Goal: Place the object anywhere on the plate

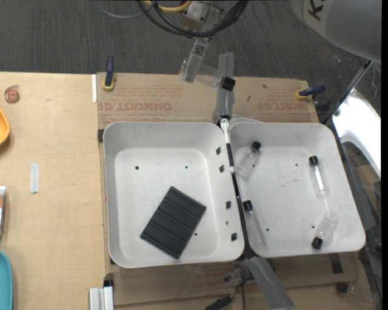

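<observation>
Even, bright overhead light fills the scene, and shadows are soft and short. The white bins (176, 136) are nearly washed out, with glare at the right bin's (339, 145) far edge. The gripper (197, 60) at the top looks motion-blurred.

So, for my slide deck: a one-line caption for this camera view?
Gripper above the bench; black ridged plate in left bin, four clear vials in right bin.

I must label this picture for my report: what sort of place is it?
Probably a robotics lab bench. Two white bins sit on clamped cardboard, cables hang overhead, and clear vials and a black ridged plate lie inside.
</observation>
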